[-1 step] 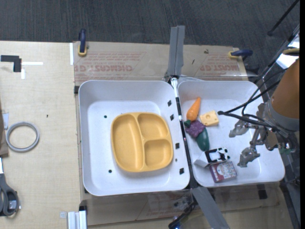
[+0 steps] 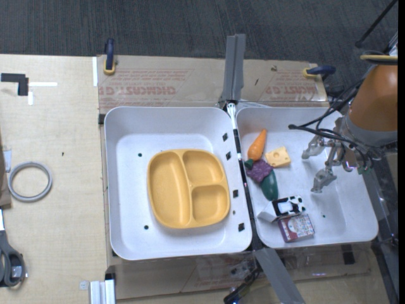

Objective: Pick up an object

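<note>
Two metal fingers hang from the gripper (image 2: 319, 166) over the right bin (image 2: 354, 227), spread apart with nothing between them; one tip sits near the bin's middle, the other higher toward the back wall. How far they stand above the floor is hard to judge from this slanted view, though they look well clear of it.

From the gripper, the candidates lie toward nine and seven o'clock. Nearest, at about nine o'clock, is a yellow cheese wedge (image 2: 278, 158), just beside an orange carrot (image 2: 257, 144) that leans along the bin's left wall. Below those, a purple piece (image 2: 258, 170) touches a dark green vegetable (image 2: 269, 185). At about seven o'clock lie a small black-and-white toy (image 2: 289, 205) and, touching it, a reddish packet (image 2: 296, 227) near the front wall. Far off at nine o'clock, the left bin (image 2: 120, 189) holds a yellow divided plate (image 2: 188, 187).

No object is picked yet, so the step in hand is choosing a target and lining up above it. The cheese wedge looks the best bet: it stands a little apart from its neighbours, leaving room for a finger on each side. Centre over it, keep the fingers wide, turn the wrist so they straddle its short faces, and descend straight. The purple and green pair are pressed together, and the packet lies flat, so both look harder.
</note>
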Action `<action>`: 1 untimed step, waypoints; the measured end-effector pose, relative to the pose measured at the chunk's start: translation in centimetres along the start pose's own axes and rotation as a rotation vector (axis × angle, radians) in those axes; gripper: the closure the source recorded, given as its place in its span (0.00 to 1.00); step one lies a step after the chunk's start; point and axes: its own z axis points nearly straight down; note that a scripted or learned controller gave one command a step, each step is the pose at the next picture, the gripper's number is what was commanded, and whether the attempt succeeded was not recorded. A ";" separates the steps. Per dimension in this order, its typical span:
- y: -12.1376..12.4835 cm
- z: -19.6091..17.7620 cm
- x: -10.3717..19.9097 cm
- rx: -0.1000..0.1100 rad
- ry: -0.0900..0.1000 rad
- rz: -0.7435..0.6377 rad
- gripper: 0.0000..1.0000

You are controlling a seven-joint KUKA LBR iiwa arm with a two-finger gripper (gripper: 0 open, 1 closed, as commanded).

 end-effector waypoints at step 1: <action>-1.1 -0.1 -6.8 0.000 -0.002 0.182 0.00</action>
